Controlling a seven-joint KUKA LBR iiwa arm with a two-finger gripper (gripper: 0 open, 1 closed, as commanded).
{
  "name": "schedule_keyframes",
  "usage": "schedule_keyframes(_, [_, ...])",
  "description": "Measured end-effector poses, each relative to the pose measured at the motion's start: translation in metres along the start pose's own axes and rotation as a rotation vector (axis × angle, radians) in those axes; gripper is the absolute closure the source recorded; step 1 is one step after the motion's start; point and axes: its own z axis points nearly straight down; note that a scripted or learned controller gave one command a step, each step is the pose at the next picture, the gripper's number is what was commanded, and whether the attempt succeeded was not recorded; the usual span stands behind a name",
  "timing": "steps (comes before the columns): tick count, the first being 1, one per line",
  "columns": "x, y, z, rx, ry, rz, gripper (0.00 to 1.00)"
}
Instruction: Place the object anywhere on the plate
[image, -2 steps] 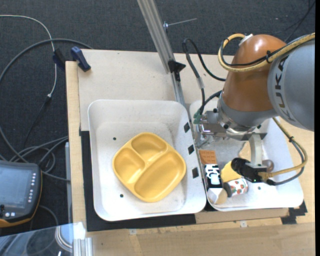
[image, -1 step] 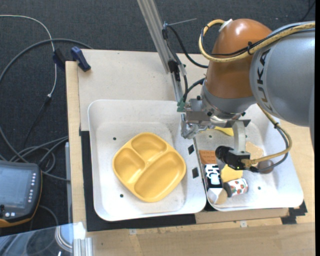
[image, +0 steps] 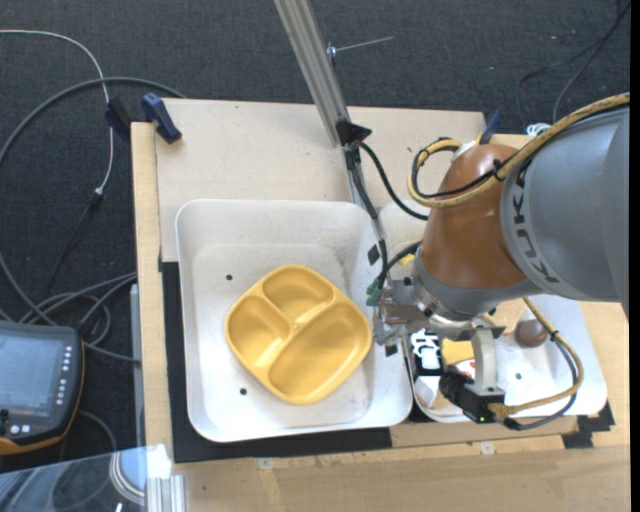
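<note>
Grey-and-orange arm (image: 500, 230) over the right bin (image: 590, 385).
Small brown rounded object (image: 530, 332) lies there, axis unclear; glossy yellow three-part plate (image: 298, 332) sits in left bin (image: 200, 260); gripper (image: 425, 348) state cannot be told.

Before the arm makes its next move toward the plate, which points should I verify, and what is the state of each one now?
1. Plate lies flat in the left bin: ok.
2. Plate has room: ok, its three compartments are bare.
3. Gripper is above the plate: not ok, it is over the right bin, close to the wall between the bins.
4. Object is in the gripper: cannot tell, the arm covers it.
5. Something is left to pick: ok, a brown object lies in the right bin.
</note>
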Motion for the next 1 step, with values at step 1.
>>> schedule_keyframes(1, [0.0261, 0.0323, -0.0596, -0.021, 0.003, -0.008, 1.0])
